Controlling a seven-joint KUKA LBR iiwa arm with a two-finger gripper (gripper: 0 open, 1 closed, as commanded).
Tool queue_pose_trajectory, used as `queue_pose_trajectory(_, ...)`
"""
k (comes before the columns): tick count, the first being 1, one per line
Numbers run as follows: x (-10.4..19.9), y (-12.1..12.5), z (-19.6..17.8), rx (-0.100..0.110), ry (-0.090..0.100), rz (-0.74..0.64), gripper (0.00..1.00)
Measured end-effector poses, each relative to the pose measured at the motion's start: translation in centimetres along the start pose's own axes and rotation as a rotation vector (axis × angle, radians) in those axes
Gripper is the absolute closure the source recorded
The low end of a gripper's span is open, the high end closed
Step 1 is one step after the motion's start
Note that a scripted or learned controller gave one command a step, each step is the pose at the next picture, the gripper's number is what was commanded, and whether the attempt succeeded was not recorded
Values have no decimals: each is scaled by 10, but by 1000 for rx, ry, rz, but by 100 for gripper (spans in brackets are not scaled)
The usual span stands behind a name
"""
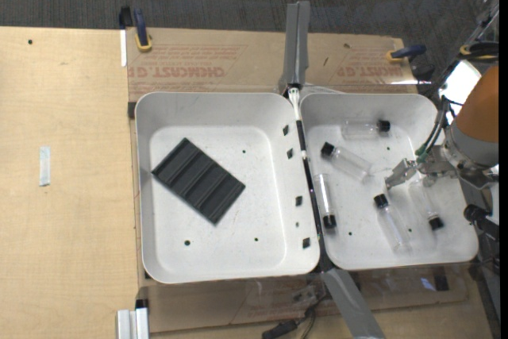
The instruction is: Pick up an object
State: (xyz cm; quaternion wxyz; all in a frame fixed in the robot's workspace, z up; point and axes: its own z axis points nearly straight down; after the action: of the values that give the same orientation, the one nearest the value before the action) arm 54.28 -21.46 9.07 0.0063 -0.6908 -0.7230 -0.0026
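The grey arm with its orange band (480, 119) reaches in at three o'clock and hangs low over the right-hand shallow white bin (444, 250), its pincer (405, 173) set toward the middle of that bin — a sensible place, since that is where the loose things lie. Whether the pincer's tips are spread or closed I cannot tell; they are small and pale against the white floor, and nothing is plainly seen between them.

The candidates for picking are several clear plastic tubes with black caps, scattered flat. One (365, 128) lies toward twelve o'clock of the bin, one (343, 159) slants at about ten, a long one (325, 202) lies along the nine o'clock wall beside the divider, one (391, 222) slants just below the pincer at about six, and another (433, 218) sits at about four. The tube just below the pincer looks the nearest target, though that is a guess from position alone. Lying on their sides, the tubes may roll under a closing grip.

The left-hand white bin (159, 250) holds a dark grey ribbed rectangular slab (198, 181), lying flat and askew — well apart from the arm. Both bins rest on the bench (63, 250), with brown cardboard (206, 63) beneath them held by clamps at twelve o'clock.
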Motion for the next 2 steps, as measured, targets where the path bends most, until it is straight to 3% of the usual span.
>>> queue_pose_trajectory(1, -3, 0, -10, -3, -7, 4, 100)
queue_pose_trajectory(2, 67, -5, -78, -4, -13, -1, 100)
